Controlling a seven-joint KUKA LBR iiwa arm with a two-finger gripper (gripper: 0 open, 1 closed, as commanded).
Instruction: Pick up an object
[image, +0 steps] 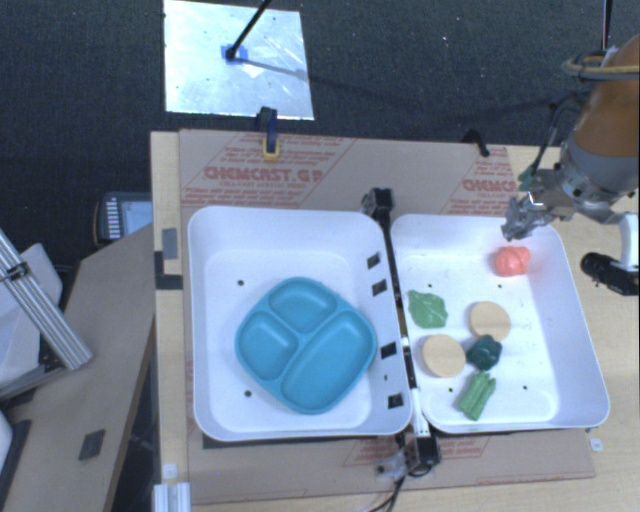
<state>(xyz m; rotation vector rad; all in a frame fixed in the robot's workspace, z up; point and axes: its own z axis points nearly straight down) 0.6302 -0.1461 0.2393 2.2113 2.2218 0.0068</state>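
The claw (520, 222) hovers at the frame's upper right, just above the pink lump (512, 261) in the right bin (575, 300); its spread I cannot tell. The lump looks light and smooth; pinch across its middle.

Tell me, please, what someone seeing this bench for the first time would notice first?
Probably the blue divided plate, lying alone in the left bin. Next comes the scatter of small things in the right bin: a pink piece near its far side, a green leafy piece, two tan discs, a dark teal piece and a green stick. The gripper hangs just above the pink piece.
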